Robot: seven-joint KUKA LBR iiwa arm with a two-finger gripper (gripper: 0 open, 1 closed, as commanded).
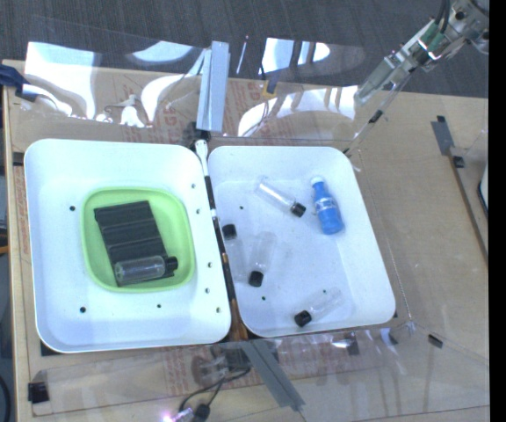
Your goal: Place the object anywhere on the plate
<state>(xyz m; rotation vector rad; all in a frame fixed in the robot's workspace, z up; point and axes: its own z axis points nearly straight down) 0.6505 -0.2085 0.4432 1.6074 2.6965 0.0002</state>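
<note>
Green plate (92, 236): sits in the left bin (46, 236), roughly centred.
On plate: dark ribbed block (128, 225); clear vial with black cap (144, 268) lying across the block's near end, touching it.
Right bin (372, 275): blue bottle (327, 207) near far right corner; clear vial (279, 195) just left of it, black cap toward the bottle; third vial (257, 260) mid-bin; fourth vial (317, 308) at near edge; loose black cap (229, 231) by the left wall.
Claw (369, 92): raised beyond the right bin's far right corner, well apart from all items; finger state cannot be told, nothing seen in it.
Surface (437, 227): wood-toned, clear sheeting around the bins.
</note>
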